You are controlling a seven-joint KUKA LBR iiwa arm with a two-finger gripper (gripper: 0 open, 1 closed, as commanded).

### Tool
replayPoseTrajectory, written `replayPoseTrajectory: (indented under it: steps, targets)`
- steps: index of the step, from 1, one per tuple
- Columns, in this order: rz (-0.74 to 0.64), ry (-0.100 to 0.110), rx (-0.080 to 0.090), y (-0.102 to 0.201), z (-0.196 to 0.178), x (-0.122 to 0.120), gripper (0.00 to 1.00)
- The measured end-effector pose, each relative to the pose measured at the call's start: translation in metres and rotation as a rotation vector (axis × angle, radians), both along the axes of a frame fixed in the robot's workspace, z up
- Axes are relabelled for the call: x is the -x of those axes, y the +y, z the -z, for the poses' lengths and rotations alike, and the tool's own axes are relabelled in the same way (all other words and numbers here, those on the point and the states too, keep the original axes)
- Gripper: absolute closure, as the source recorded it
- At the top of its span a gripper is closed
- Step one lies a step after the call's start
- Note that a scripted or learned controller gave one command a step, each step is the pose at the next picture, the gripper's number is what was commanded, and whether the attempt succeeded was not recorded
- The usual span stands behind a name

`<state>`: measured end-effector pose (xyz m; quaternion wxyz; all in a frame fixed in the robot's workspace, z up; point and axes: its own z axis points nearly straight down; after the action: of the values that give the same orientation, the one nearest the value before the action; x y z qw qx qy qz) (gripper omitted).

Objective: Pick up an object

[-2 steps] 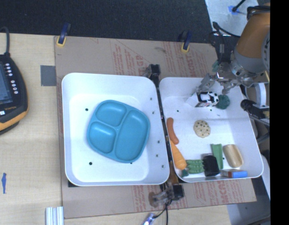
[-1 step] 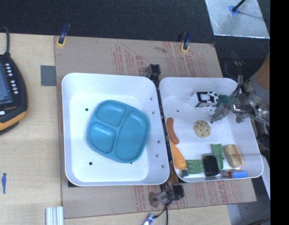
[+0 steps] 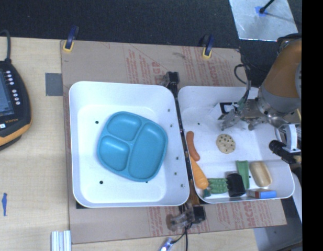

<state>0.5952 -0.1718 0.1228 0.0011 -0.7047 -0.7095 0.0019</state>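
Down at the near edge of the right-hand shallow white bin, closest to where I stand, a cluster of toy food lies packed along the wall: a small black block, a knobbly green piece, a smooth green bar, a tan bread-roll shape and a little blue-tipped stick. An orange carrot-shaped toy and a reddish-brown sausage-shaped toy run along the bin's left wall, touching end to end.

Apart from these sits the round tan cookie with dark specks, flat on bare bin floor, and I'd judge it the likeliest thing to pick. It looks thin and stiff, so the fingers would need to straddle its rim low down.

Up by the bin's far right, the grey arm's hand hangs just beyond the cookie; I cannot tell how it is set, and nothing appears caught in it. For a good try, it should shift toward the near side until it is centred over the cookie, then descend straight and close gently.

Over in the left-hand white bin lies a blue three-compartment plastic tray. Both bins rest on the table.
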Motion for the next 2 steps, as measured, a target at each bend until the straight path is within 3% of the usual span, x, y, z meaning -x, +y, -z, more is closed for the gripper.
replayPoseTrajectory:
  steps: [1,2]
  targets:
    - [0.006,0.001,0.003,0.0274,0.0001,-0.0611,0.00]
    - [0.003,0.011,0.002,0.0261,-0.0098,-0.0594,1.00]
